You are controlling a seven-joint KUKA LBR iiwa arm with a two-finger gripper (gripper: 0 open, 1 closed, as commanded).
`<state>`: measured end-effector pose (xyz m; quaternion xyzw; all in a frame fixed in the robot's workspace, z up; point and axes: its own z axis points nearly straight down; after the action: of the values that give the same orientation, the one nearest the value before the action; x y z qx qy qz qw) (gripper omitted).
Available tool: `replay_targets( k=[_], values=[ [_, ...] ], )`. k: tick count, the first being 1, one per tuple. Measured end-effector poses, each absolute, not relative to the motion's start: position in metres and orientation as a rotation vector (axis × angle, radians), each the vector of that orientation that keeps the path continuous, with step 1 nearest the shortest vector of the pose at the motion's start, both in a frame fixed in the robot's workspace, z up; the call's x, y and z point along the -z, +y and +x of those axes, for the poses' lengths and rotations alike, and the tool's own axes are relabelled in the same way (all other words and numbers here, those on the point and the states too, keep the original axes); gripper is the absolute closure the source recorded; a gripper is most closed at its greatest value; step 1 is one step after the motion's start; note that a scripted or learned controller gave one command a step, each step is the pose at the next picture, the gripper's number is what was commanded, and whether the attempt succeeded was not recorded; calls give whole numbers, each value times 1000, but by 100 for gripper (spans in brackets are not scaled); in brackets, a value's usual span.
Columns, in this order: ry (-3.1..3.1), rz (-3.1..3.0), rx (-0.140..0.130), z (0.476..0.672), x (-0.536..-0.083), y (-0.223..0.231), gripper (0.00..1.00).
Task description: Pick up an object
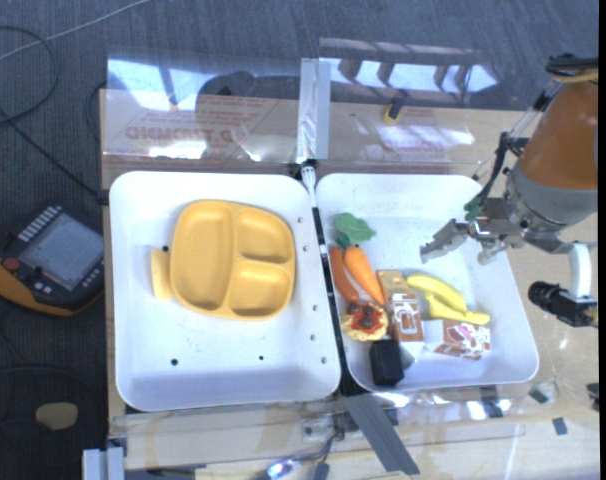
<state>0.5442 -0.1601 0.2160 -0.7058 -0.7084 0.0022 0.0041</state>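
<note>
I see the gripper [467,240] spread wide, holding nothing, above bare floor of the right bin [513,363]. Banana [438,294] lies just below it, near the front. I'd descend centred across its width.

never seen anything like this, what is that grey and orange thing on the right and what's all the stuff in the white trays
That is a robot arm, seen by one camera fixed above the bench and looking down at a slant. Its two-finger gripper hangs open above the right bin, with nothing between its fingers. The right bin holds toy food: a carrot with green leaves, a banana, a small pizza slice, two printed packets, and a black block. The left bin holds a yellow divided plate. The device on the floor at left looks like a handheld controller.
</note>
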Motion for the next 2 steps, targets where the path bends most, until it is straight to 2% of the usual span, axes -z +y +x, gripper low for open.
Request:
replay_targets(
  k=[1, 2],
  values=[
    [-2267, -2214, 29, 512, -121, -175, 0],
    [-1949, -2537, 56, 516, -110, -111, 0]
  ],
)
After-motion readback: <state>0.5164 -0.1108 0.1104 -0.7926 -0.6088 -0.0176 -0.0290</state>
